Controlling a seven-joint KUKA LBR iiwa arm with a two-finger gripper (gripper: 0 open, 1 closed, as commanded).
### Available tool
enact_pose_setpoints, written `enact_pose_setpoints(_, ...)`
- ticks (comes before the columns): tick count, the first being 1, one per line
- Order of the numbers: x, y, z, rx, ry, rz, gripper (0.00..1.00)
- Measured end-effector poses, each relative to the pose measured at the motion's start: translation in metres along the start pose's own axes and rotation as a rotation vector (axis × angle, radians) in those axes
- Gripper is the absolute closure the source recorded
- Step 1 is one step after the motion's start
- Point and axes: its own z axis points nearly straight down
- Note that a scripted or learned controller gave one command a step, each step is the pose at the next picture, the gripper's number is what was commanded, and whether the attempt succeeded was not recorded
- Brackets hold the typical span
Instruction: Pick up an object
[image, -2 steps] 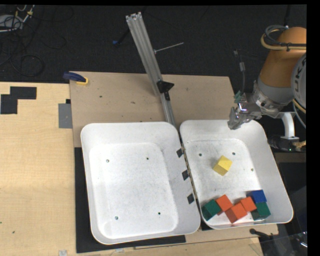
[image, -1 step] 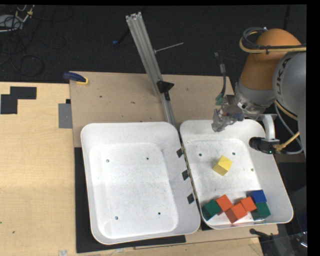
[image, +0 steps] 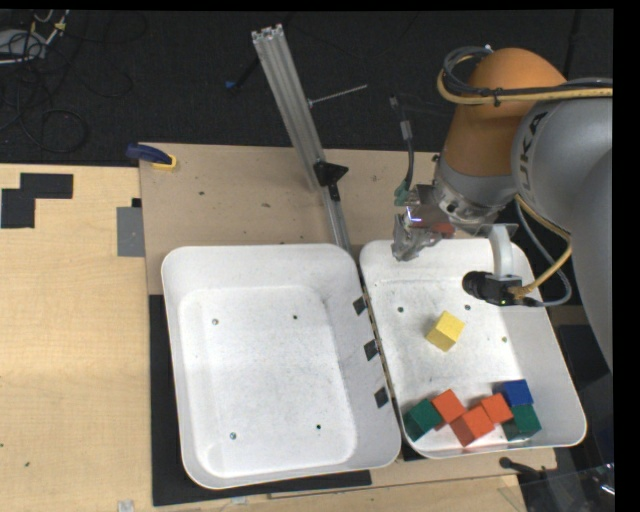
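From my right bin (image: 555, 372), the other bin (image: 200, 290) lies just to its left, edges nearly touching. Inside my right bin, one block (image: 445, 330) sits near the middle, alone; a cluster of blocks (image: 475, 413) huddles against its near wall. My gripper (image: 410, 243) hangs over its far left corner.

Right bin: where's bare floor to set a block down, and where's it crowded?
Right bin: bare floor between the yellow block and the back rim under the gripper, and along the divider side. Crowded at the front edge: green, orange, red, blue blocks packed together. Left bin floor is bare.
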Motion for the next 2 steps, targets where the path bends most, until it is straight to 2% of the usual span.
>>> enact_pose_setpoints(1, 0.061, 0.006, -0.006, -0.002, -0.001, 0.000, 1.00)
enact_pose_setpoints(2, 0.109, 0.005, -0.015, -0.002, -0.002, 0.000, 1.00)
